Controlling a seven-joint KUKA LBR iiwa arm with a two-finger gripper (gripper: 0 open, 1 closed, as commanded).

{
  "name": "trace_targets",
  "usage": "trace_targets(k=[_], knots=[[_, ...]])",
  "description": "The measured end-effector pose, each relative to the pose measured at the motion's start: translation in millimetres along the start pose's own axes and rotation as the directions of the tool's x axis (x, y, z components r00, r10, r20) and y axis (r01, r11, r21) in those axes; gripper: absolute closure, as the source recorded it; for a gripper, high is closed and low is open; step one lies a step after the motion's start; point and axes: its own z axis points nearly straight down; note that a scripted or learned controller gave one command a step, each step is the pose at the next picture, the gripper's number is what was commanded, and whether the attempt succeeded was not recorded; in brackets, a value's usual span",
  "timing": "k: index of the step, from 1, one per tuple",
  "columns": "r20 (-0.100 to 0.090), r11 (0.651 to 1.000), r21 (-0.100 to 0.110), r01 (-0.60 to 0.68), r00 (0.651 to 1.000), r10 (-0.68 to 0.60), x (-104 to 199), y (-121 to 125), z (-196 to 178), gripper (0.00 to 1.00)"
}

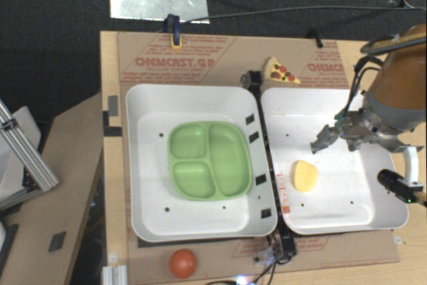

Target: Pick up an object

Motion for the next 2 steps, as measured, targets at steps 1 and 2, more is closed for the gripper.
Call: trace_targets(k=[1, 2], knots=[[0.001, 1.000, -0.011, 0.002, 1.000, -0.002, 0.1, 2.5, -5.2, 0.00], [0.001, 1.000, -0.008, 0.000, 1.000, 0.000, -0.3, 6.6, 36.7, 0.00]])
